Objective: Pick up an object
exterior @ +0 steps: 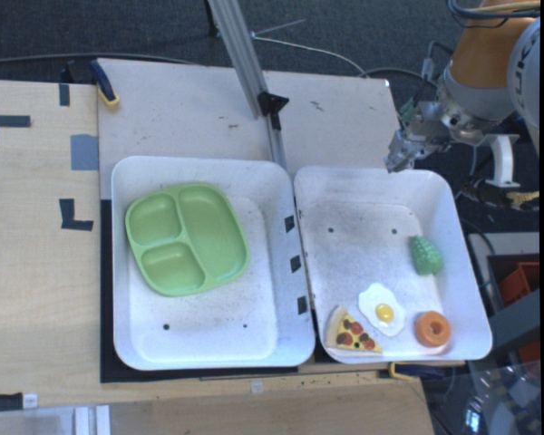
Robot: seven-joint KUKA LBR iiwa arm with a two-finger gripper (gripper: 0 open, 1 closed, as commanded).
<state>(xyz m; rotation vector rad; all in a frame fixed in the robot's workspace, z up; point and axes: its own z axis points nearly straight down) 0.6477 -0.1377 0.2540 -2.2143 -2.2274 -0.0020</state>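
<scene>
Four toys lie in the right bin point(453, 208): broccoli point(426, 255), egg point(382, 309), pizza point(352, 331), doughnut point(432, 328). The pincer point(401, 156) hovers above that bin's far rim; I cannot tell its state.

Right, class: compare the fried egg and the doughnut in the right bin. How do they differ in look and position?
Colour: the fried egg is white with a yellow yolk, while the doughnut is orange-brown. Shape: the egg is an irregular flat blob; the doughnut is a round ring with a hole. Position: the egg lies next to the pizza slice; the doughnut sits nearer the bin's right corner. Both are toy foods in the right bin.
</scene>
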